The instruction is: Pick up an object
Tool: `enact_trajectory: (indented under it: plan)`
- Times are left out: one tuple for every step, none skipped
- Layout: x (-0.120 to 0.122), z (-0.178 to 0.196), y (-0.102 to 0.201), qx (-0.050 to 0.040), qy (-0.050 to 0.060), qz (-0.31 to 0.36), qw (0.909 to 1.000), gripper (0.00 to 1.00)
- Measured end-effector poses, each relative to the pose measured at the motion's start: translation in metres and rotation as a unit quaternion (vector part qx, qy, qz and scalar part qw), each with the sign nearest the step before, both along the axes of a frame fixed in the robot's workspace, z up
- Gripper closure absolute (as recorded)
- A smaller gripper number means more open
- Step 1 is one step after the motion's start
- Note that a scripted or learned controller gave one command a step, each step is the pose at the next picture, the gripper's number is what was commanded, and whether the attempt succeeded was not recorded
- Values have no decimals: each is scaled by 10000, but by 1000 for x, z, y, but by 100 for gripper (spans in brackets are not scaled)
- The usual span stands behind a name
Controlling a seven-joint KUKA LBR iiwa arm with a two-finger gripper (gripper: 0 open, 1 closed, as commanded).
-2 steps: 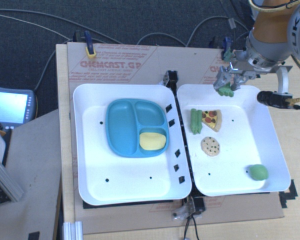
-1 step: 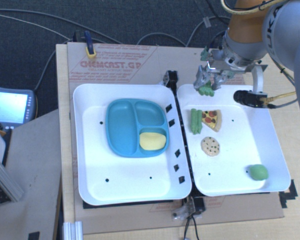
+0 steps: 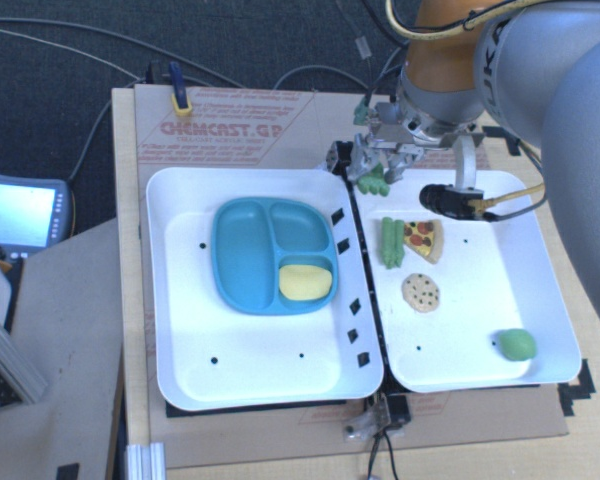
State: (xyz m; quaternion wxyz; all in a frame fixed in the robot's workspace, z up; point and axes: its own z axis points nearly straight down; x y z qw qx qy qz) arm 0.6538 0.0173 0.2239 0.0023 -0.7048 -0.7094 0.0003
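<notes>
My gripper hangs over the back left corner of the right bin, close to the divider. It is shut on a small lumpy green object that shows between its fingertips. Below it in the right bin lie a green bean pod, a pizza slice, a round cookie and a green ball at the front right. In the left bin a blue divided plate holds a yellow lump.
The grey arm with its orange band fills the upper right. A black cable end hangs over the right bin's back. A cardboard sheet lies behind the bins, and a tablet stands at far left.
</notes>
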Motion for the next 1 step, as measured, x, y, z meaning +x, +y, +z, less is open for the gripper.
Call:
enact_trajectory:
  plan:
    - [-5, -9, 53, -3, 2, -3, 10000, 100]
